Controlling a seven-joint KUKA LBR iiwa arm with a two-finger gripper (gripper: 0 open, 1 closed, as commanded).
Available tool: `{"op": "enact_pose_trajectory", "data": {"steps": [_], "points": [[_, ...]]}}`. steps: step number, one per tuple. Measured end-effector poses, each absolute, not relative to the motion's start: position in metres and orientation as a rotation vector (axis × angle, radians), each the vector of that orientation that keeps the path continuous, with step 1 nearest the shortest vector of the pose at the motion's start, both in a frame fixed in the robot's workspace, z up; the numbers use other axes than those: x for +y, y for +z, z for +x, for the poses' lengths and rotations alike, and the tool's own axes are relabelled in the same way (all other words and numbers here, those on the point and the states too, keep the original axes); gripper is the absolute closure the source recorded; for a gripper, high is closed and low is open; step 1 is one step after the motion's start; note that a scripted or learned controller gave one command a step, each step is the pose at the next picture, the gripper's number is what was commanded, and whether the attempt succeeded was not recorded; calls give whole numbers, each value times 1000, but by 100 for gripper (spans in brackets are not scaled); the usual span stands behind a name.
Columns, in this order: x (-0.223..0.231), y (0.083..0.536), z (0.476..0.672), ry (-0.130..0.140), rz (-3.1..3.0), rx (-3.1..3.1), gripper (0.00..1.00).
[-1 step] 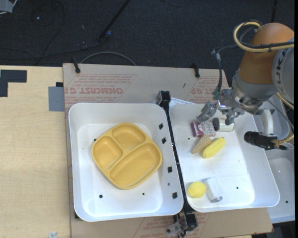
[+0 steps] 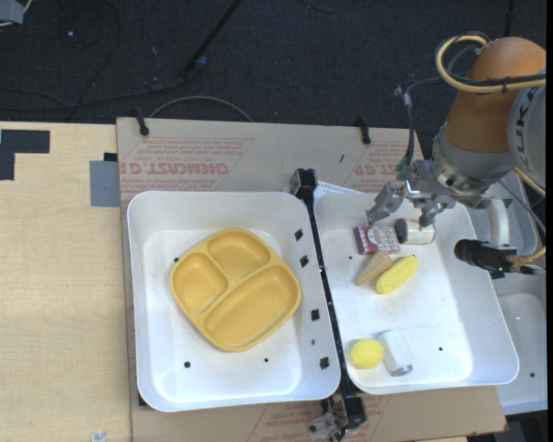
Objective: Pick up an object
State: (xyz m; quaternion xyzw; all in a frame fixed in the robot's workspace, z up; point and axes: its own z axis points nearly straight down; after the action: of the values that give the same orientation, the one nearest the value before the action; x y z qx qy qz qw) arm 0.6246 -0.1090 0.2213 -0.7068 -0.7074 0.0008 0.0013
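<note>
My gripper (image 2: 405,208) hangs over the far part of the right bin (image 2: 479,339), open, its two grey fingers spread with nothing between them. Just below it lie a small pink-and-white packet (image 2: 372,239) and a cream-coloured piece (image 2: 417,233). A tan wedge (image 2: 371,267) and a yellow corn cob (image 2: 396,273) rest side by side near the bin's middle. A yellow ball (image 2: 366,354) and a clear grey-white item (image 2: 397,351) sit at the bin's near edge.
The left bin (image 2: 157,357) holds a yellow divided plate (image 2: 235,288). A black divider (image 2: 315,274) runs between the bins. A black-tipped fixture (image 2: 484,255) juts in at the right bin's right rim. Cardboard lies under both bins.
</note>
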Motion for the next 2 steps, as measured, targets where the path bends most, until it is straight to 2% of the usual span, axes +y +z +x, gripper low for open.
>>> {"op": "enact_pose_trajectory", "data": {"steps": [2], "points": [[-102, 111, 605, 8, -2216, -2216, 0]]}}
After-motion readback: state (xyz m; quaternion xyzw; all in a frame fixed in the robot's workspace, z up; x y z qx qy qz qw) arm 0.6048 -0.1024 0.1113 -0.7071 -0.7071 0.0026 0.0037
